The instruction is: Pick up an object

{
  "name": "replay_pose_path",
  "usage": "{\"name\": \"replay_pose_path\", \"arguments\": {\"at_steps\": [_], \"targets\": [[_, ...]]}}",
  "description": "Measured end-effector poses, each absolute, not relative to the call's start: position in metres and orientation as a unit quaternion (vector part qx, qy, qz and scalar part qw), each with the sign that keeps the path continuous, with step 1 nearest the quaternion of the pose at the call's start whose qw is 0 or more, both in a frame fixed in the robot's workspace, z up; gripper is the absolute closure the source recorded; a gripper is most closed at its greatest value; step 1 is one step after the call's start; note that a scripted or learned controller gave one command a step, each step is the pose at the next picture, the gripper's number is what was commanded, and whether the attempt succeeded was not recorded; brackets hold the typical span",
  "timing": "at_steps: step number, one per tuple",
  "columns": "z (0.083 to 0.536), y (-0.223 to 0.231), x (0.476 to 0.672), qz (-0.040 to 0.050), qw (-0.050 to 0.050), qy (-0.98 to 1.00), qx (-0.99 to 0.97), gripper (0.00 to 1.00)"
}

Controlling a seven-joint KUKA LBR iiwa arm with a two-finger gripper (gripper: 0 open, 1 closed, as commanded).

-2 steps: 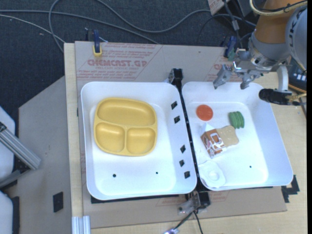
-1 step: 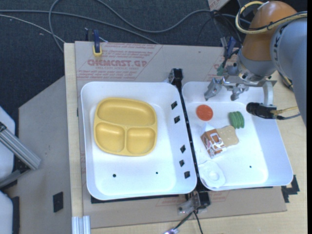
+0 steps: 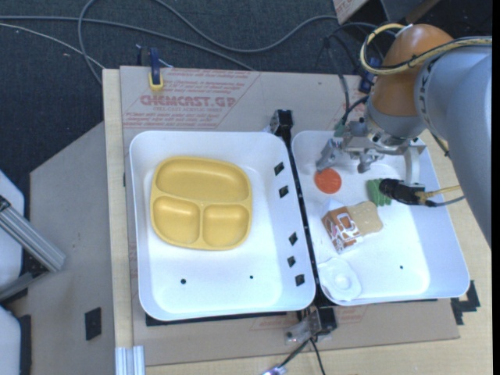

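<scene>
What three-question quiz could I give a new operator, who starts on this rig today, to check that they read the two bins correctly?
1. True or false: the yellow three-compartment plastic tray lies in the left white bin.
2. Which lies nearest the tool? A) round orange disc B) brown and white snack packet C) white round lid
3. Fill in: the small green object lies in the ___ white bin.

Key: 1 true; 2 A; 3 right.

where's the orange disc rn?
The orange disc lies in the right bin, near its upper-left corner, just below the gripper and above the brown packet.
</scene>
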State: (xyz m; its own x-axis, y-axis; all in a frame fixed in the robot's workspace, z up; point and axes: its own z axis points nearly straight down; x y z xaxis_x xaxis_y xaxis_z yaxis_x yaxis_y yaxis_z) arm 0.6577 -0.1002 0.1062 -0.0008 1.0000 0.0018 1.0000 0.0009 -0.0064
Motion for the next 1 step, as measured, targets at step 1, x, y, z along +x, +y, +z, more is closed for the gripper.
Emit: {"name": "replay_pose_path", "arguments": {"at_steps": [1], "targets": [[0.1211, -0.1006, 0.6597, -0.0007, 0.000, -0.707, -0.707, 1.00]]}}
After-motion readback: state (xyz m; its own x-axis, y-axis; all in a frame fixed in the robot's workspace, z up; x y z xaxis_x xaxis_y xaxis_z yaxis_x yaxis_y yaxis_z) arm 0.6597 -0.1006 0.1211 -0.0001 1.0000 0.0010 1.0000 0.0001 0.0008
